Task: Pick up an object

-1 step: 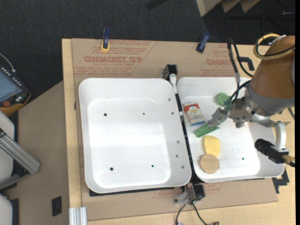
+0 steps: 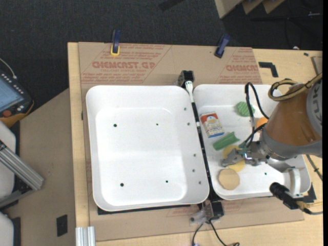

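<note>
Arm [image 2: 294,124] is reaching in from the right over the right bin [image 2: 256,191], gripper [image 2: 241,155] sitting low among the clutter near the bin's middle. Jaws are buried in the pile and too small to read, so cannot tell how far open they are or whether anything is caught between them. Likely targets are lying right at the tip: a small yellow piece [image 2: 237,164] touching a grey object [image 2: 228,158], with a green stick-like item [image 2: 224,141] just above. To do this grasp well, jaws should be closing on one item only, centred, not straddling the yellow and grey pieces together. Round tan disc [image 2: 229,179] is lying just below, close enough to get nudged. Small red-white-blue box [image 2: 211,125] and a green lump [image 2: 244,108] are sitting further up, apart from the tip. Left bin [image 2: 102,137] is lying beside it on the table [image 2: 82,188]; black cable [image 2: 251,99] is looping over the arm.
</note>
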You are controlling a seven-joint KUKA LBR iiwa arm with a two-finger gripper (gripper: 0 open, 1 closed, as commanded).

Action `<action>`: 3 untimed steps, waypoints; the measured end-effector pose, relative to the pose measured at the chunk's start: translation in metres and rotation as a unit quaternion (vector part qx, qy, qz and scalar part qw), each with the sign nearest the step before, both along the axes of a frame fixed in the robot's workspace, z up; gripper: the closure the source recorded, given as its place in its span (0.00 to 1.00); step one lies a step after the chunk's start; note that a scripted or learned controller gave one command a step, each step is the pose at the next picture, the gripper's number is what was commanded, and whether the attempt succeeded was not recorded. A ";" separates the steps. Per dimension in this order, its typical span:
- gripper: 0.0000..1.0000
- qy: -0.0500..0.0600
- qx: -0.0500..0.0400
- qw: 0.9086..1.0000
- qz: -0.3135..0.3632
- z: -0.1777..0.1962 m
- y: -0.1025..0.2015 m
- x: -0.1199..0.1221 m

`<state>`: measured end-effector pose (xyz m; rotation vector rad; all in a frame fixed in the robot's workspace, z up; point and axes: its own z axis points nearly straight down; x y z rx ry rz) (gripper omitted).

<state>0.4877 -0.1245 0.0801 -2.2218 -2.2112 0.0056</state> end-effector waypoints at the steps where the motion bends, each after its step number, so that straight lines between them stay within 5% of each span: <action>1: 0.00 -0.016 -0.006 1.000 0.003 0.187 -0.051 0.072; 2: 0.00 0.005 0.002 1.000 0.003 0.003 -0.021 0.039; 3: 1.00 -0.005 -0.002 1.000 0.002 0.023 -0.023 0.044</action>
